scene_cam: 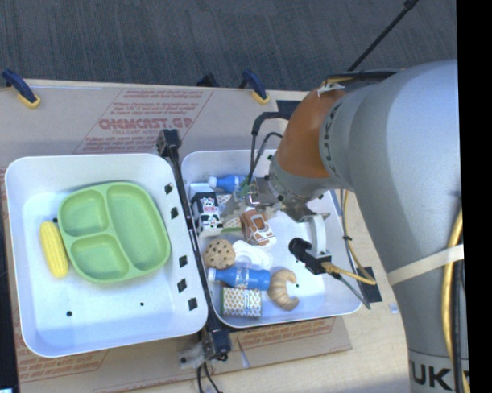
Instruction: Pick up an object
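The far right part of the right bin (346, 305) is being covered by the arm (373, 147), the gripper's fingers are being lost among the clutter so their state cannot be told, and the small items near the blue bottle (226, 183) are being blurred beyond naming.

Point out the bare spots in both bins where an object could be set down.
Left bin: bare floor below the green divided plate and corn cob. Right bin: crowded with cookie, croissant, blue bottle and gripper; little bare floor.
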You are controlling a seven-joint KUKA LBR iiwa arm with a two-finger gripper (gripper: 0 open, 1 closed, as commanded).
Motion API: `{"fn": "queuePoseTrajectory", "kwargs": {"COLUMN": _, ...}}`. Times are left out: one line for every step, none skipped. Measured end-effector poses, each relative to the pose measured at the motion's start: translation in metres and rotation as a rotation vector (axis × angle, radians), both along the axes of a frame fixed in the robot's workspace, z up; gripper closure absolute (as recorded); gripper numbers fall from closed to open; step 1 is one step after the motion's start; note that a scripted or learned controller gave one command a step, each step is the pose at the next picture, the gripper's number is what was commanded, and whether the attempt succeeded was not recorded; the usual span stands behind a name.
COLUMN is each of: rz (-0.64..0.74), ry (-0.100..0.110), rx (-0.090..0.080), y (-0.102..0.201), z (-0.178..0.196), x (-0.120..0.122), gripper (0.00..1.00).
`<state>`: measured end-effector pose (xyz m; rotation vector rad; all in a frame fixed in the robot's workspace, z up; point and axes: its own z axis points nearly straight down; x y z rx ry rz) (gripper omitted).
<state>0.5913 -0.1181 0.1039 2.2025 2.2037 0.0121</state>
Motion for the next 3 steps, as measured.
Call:
{"fn": "queuePoseTrajectory", "kwargs": {"rz": 0.000, "ry": 0.000, "rx": -0.001, "y": 0.0034, "z": 0.0007, "x": -0.0002, "gripper": 0.00}}
{"fn": "queuePoseTrajectory", "kwargs": {"rz": 0.001, "ry": 0.000, "rx": 0.000, "y": 0.0021, "z": 0.0004, "x": 0.0009, "gripper": 0.00}}
{"fn": "queuePoseTrajectory", "kwargs": {"rz": 0.000, "ry": -0.006, "rx": 0.000, "y": 0.0013, "z": 0.0003, "x": -0.0042, "gripper": 0.00}}
